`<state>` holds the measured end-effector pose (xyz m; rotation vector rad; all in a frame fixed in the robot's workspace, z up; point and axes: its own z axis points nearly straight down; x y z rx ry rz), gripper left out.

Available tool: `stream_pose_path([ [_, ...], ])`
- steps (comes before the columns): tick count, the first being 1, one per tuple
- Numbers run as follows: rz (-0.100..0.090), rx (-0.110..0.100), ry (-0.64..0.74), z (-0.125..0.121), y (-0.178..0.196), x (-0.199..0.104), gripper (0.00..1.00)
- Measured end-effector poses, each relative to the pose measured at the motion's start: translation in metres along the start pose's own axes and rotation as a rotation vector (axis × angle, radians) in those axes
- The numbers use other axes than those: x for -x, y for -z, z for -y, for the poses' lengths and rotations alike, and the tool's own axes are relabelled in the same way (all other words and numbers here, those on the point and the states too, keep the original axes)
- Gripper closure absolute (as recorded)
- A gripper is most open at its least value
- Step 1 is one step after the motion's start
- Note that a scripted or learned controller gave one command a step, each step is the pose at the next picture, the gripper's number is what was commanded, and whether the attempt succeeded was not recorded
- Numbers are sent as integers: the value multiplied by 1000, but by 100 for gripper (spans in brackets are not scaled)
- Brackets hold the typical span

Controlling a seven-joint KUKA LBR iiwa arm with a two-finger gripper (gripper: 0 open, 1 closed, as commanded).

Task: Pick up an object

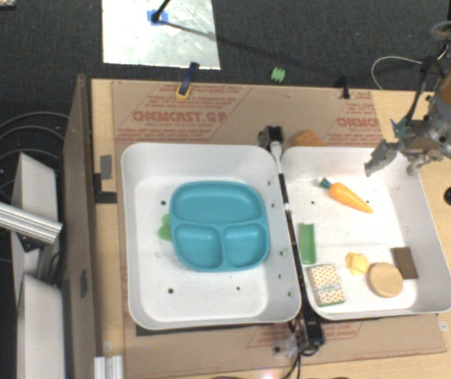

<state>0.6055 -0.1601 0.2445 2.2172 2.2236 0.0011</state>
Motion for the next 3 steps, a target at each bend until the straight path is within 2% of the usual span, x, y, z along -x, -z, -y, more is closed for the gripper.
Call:
stream_pose_path([
  [1,5,12,-1,-10,-143,-33,0],
  [2,1,3,-2,-22,-160,-14,0],
  [3,0,3,-1,-22,-149,-15,100],
])
